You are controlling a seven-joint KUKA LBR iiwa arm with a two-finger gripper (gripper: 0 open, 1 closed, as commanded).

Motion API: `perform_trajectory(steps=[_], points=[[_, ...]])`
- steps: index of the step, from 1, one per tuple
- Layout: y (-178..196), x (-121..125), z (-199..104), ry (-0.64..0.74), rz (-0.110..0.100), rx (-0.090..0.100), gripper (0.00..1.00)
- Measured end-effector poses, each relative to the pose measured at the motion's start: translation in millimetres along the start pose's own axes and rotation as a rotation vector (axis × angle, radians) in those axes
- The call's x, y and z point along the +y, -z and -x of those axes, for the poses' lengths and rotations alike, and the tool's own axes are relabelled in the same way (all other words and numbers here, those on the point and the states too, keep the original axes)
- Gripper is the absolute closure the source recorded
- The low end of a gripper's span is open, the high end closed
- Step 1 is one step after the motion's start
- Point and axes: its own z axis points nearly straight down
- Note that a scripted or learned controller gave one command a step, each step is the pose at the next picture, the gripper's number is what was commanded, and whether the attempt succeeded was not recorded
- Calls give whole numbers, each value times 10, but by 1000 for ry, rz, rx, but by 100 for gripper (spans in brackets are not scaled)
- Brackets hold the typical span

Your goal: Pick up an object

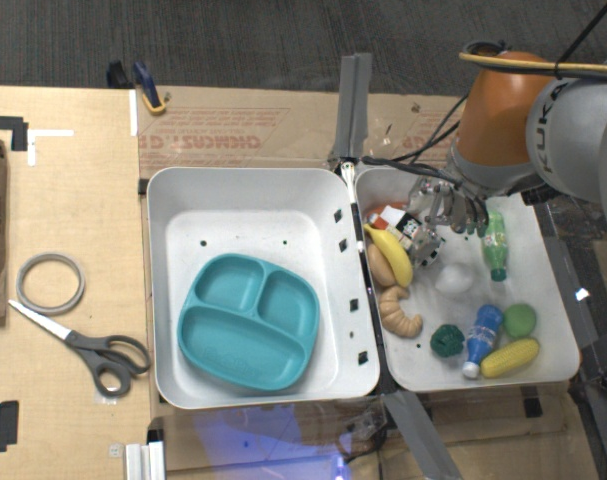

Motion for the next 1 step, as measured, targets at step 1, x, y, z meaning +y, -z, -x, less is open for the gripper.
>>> perform_trajectory(steps=[1], points=[[0,-406,-263,-22,5,-12,0]])
